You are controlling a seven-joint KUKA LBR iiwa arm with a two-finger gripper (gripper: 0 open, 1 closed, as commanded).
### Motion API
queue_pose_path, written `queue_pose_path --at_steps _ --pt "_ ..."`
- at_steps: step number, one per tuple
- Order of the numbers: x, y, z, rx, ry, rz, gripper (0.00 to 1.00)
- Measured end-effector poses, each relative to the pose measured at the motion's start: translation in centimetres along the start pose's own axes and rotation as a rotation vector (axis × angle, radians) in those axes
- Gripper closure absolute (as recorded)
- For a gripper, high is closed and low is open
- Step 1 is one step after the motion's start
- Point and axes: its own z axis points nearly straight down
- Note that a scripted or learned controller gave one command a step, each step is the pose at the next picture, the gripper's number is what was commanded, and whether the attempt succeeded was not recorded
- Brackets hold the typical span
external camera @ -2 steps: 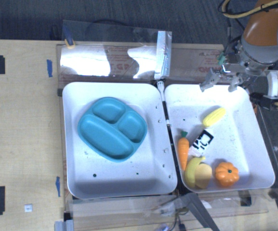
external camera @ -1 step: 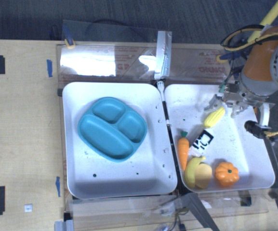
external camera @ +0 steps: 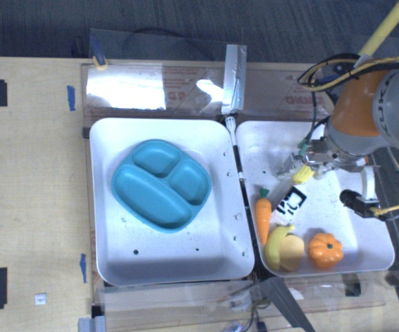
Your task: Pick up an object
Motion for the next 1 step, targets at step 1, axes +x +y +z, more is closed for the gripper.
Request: queue_pose_path --at_steps 1 --pt "-0.09 0.21 -1.27 -0.007 -0.002 0.002 1.0"
